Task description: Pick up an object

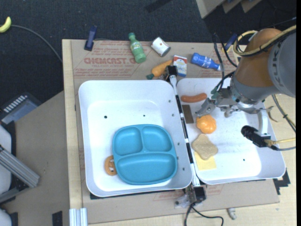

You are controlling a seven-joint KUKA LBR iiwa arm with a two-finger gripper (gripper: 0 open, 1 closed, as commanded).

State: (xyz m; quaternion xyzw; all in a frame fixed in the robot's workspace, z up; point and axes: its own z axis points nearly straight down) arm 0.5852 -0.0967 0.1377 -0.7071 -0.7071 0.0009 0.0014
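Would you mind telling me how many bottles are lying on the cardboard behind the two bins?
2. A green bottle lies behind the left bin, toward the middle of the board. A blue bottle lies behind the right bin, close to the arm. Others may be hidden behind the arm.

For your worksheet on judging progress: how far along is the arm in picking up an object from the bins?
Done: the arm has reached over the right bin, with its gripper low near the sausage and the orange. In hand: nothing shows between its fingers. Left: grasp and lift. The orange, sausage, bread slice and cheese slice all lie on the bin floor.
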